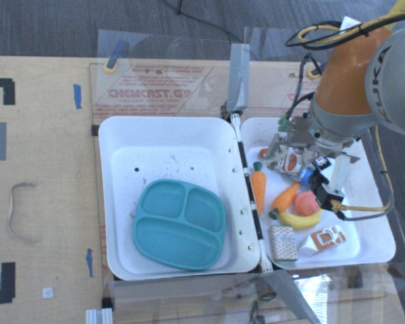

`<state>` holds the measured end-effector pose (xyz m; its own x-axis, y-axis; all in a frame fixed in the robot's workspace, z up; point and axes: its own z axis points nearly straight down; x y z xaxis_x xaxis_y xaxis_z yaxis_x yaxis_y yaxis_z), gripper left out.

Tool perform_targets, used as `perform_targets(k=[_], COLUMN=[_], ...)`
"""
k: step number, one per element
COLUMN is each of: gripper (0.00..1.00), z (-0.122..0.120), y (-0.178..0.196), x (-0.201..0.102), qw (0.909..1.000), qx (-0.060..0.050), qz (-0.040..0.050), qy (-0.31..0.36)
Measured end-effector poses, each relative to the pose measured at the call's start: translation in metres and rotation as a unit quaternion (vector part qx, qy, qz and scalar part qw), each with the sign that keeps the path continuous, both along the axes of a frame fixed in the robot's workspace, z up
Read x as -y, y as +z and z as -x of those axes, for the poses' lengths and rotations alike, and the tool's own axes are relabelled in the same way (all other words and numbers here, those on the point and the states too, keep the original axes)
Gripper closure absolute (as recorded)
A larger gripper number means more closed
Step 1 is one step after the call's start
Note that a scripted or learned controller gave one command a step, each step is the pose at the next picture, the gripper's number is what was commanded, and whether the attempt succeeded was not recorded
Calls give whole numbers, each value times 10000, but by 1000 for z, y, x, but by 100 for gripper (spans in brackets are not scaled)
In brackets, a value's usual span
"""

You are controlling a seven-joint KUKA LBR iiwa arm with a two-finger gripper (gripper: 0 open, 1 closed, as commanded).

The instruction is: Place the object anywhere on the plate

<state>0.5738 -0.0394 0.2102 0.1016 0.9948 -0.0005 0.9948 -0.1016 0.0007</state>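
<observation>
A teal divided plate [181,224] lies in the left bin [121,140], toward its front. The right bin [374,245] holds a pile of toy food: two orange carrots [258,186] [285,198], a yellow banana [299,219], a pink-red round fruit [307,203], a green speckled packet [283,242] and a small white carton [327,237]. My gripper [291,155] hangs over the back of the right bin, low above a red-and-white item [289,161] and a blue piece [306,175]. The wrist hides the fingertips.
The orange-banded arm [354,66] covers the right bin's back right corner, with cables looping over it. A metal divider [246,181] separates the bins. A clear sheet [162,79] lies behind the left bin on the wooden bench.
</observation>
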Motion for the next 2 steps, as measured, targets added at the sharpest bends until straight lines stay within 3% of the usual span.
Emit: perform_targets(k=[1, 2], gripper=[100, 100], z=[16, 40], y=[-26, -26], x=[-67, -119], qw=[9994, 9989], qx=[-22, -25], qz=[-4, -5], qy=[-354, 472])
